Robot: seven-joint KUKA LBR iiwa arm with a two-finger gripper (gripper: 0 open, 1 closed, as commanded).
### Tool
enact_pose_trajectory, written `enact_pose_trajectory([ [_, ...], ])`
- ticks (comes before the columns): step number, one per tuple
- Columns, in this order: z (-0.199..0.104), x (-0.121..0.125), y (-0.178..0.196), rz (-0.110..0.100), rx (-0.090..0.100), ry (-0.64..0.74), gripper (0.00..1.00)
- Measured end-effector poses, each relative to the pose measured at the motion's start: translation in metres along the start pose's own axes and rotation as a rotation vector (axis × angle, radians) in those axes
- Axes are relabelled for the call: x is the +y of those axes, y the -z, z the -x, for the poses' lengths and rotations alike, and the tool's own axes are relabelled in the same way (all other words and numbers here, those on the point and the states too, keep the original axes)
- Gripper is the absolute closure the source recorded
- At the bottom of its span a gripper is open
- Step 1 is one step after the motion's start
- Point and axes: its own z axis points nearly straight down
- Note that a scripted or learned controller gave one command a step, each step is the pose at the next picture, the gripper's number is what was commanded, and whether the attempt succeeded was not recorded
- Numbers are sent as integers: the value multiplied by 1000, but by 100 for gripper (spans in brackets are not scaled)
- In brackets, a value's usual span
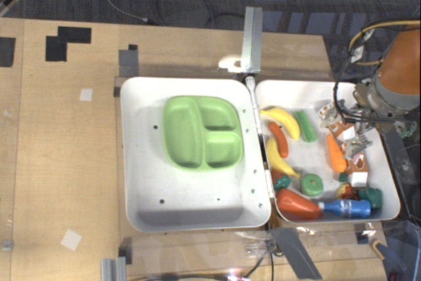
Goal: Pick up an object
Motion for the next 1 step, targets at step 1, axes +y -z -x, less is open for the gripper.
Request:
enact_pose_trajectory([
  [1,13,-10,-28,-12,-15,22,0],
])
